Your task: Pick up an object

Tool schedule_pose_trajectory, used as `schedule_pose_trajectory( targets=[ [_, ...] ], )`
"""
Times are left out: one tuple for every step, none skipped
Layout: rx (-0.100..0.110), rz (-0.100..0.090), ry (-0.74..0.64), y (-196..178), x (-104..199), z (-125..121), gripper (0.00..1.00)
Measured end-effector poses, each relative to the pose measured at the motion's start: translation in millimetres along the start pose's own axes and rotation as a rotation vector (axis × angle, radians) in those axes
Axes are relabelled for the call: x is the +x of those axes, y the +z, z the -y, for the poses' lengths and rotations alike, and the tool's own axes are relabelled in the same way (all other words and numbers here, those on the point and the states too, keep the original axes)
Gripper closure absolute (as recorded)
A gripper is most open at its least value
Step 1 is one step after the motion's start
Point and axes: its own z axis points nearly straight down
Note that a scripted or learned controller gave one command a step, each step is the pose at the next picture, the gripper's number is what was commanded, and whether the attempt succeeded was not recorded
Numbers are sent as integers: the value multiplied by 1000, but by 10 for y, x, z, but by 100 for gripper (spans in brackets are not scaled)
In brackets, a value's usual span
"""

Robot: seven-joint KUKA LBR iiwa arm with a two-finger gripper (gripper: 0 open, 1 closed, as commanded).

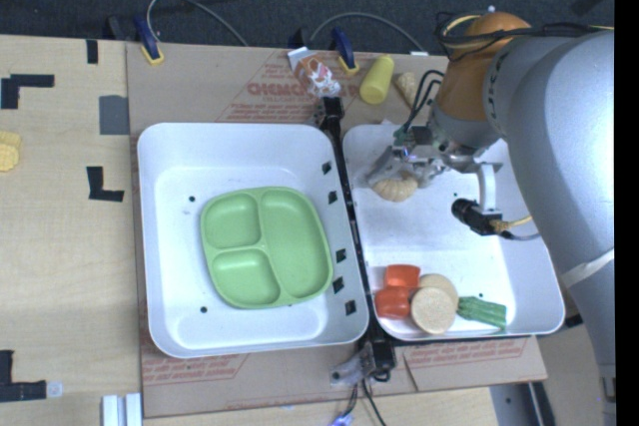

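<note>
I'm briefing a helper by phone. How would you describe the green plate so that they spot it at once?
Find the left white bin. The green plate lies flat in its middle, pale green with three compartments. The food pieces are all in the right bin.

We are losing the arm (559, 115) past the right edge, and it is covering part of the right bin (519, 319) (its far corner). The gripper (404, 170) is overlapping a tan lump (394, 190), too blurred to identify.
</note>
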Motion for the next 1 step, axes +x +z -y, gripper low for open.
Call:
schedule_pose_trajectory(
  targets=[
    [-1,3,-1,-102,-1,-2,100]
  ],
)
